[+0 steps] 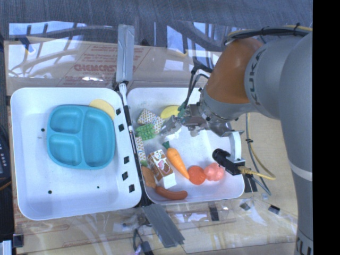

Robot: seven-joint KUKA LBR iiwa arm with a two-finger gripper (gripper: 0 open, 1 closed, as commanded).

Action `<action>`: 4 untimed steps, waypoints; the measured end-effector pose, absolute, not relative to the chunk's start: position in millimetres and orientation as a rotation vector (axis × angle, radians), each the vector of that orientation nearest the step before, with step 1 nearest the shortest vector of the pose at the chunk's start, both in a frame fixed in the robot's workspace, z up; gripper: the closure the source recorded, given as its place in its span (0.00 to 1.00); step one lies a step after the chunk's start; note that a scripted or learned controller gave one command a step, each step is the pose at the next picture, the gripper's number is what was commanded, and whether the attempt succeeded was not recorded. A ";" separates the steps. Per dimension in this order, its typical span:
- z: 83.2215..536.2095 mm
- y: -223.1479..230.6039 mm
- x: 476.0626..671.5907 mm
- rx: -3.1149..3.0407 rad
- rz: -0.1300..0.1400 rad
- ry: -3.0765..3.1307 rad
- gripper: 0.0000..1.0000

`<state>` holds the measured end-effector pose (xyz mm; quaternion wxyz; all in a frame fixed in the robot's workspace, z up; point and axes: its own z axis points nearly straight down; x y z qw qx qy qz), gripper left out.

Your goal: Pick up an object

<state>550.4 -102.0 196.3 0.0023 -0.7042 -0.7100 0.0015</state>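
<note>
A grey robot arm is reaching from the right into the right bin point(234, 191), its gripper point(172, 125) hanging just above the toy food near the bin's left wall; whether it is gripping anything cannot be told. A carrot point(177, 162), tomato point(196, 175) and sausage point(170, 194) are lying below it, while a blue divided plate point(82, 136) is sitting in the left bin point(32, 195).

grey arm point(276, 78) reaches leftward, hand point(178, 122) angled low.

Divided tray point(81, 136) in left bin point(26, 195), centre. Right bin point(228, 193): carrot point(177, 162) mid-floor, sausage point(170, 194) along front edge, tomato point(196, 175) right of carrot.
</note>
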 end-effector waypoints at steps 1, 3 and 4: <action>113.5 -111.0 543.3 -2.056 -0.023 -2.391 0.00; 108.8 -120.6 527.0 -1.863 -0.042 -2.569 0.00; 109.1 -121.6 528.8 -1.630 -0.034 -2.731 0.00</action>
